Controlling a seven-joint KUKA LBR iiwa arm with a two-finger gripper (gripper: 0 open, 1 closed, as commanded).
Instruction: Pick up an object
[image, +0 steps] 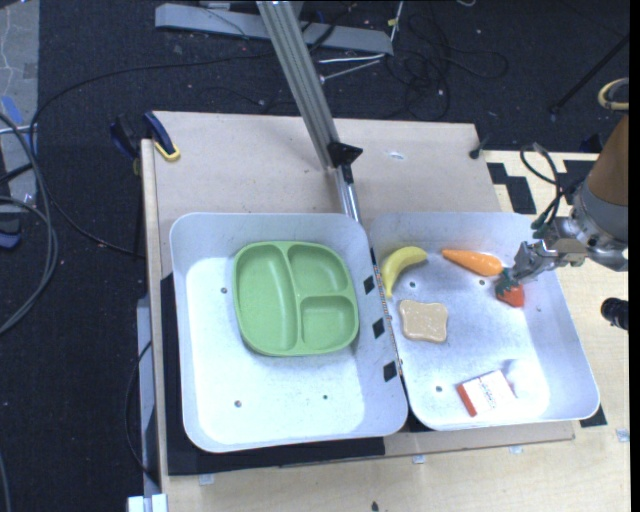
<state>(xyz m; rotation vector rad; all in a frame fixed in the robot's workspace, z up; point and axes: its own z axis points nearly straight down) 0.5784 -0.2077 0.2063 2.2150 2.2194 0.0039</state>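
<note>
In the right bin (560, 340) lie a yellow banana (400, 266), an orange carrot (472, 261), a slice of toast (424, 321), a small red strawberry-like piece (511, 294) and a red and white box (487, 392). My gripper (524, 264) reaches in from the right edge and hangs low over the bin's far right part. It is directly above and touching or nearly touching the small red piece, just right of the carrot's tip. The gripper's body hides the contact.
The left bin (200, 330) holds a green divided plate (297, 298). A metal pole (305, 80) slants down to the seam between the bins. The wooden bench (250, 160) extends behind them, with a blue and yellow tool (160, 135) at its far left corner.
</note>
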